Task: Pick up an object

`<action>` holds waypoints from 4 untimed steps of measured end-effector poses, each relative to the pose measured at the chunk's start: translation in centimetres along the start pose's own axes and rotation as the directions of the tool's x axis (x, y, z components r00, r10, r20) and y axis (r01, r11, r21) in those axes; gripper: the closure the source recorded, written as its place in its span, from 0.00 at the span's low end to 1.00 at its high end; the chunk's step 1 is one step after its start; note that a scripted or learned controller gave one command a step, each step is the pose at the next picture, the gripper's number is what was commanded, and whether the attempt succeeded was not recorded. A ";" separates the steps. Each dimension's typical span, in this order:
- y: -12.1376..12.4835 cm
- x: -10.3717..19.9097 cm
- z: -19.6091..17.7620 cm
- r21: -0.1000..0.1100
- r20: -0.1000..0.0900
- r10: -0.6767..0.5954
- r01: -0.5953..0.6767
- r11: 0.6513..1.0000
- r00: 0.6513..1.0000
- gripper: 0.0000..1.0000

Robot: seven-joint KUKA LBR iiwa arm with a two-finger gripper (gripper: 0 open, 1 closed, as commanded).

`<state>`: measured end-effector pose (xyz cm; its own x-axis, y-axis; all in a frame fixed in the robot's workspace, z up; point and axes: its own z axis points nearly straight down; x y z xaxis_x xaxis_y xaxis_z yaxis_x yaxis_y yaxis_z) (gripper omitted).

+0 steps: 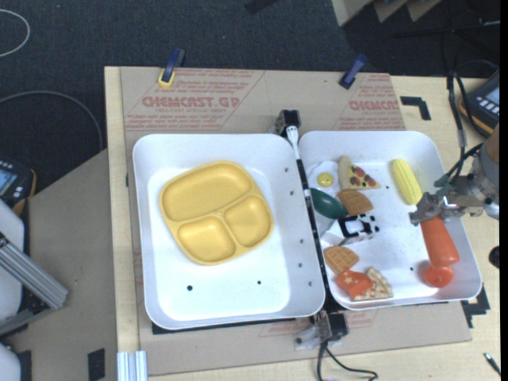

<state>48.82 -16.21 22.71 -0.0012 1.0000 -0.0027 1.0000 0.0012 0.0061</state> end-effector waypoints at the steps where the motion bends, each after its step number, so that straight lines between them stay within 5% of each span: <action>1: -1.2 5.7 0.3 0.009 -0.006 -0.004 0.004 1.000 1.000 1.00; 3: -1.5 15.8 1.0 0.010 -0.006 -0.004 0.004 1.000 1.000 1.00; 4: -1.8 15.9 0.1 0.006 -0.003 0.000 0.000 1.000 1.000 1.00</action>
<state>46.96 -0.34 22.57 -0.0008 1.0000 0.0005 1.0000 0.0008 0.0006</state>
